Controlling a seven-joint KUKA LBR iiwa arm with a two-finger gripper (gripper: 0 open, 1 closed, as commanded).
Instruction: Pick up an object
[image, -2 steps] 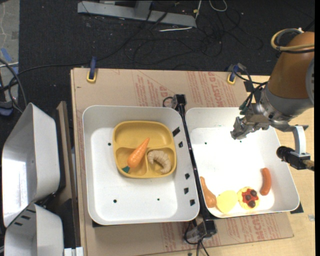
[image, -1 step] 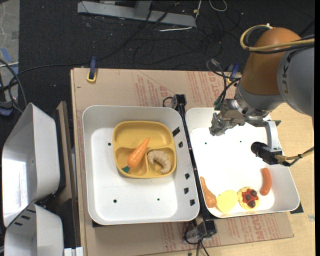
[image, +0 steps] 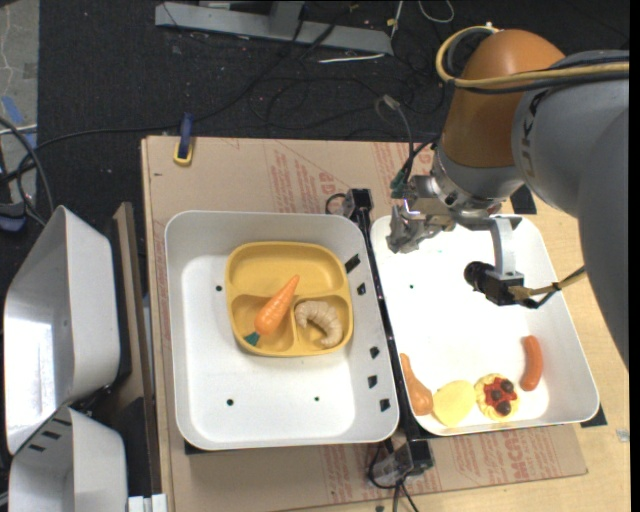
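Note:
My gripper (image: 408, 228) hangs over the far left corner of the right bin (image: 470, 330), with nothing seen in it. Along that bin's near edge lie an orange drumstick-shaped piece (image: 415, 386), a pale yellow round piece (image: 455, 402), a small tart with dark berries (image: 497, 395) and a red sausage (image: 531, 362). In the left bin (image: 200, 380) stands a yellow divided plate (image: 250, 265) that holds a carrot (image: 277, 304) and a pale shrimp (image: 322, 321). All of these lie well apart from the gripper.
A black fitting with a cable (image: 492, 281) hangs from the arm over the middle of the right bin. The ridge between the two bins (image: 378, 330) runs just left of the gripper. White containers (image: 60, 300) stand off the bench at the left.

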